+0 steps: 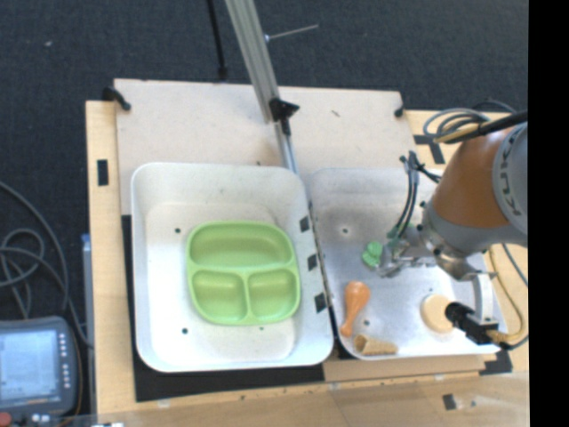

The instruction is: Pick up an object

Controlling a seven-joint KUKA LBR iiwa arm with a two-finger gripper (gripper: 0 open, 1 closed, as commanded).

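Note:
In the right bin a small green object lies near the middle. My gripper hangs just to its right, low over the bin floor. An orange carrot-shaped toy lies near the bin's front left. A tan wedge rests at the front rim. A pale round biscuit-like piece sits at the front right. The arm's orange band and grey wrist hide the bin's right side.
The left bin holds a green divided plate. A metal pole slants up from between the bins. Cables loop at the bench's back right. A screen unit stands off the bench at the lower left.

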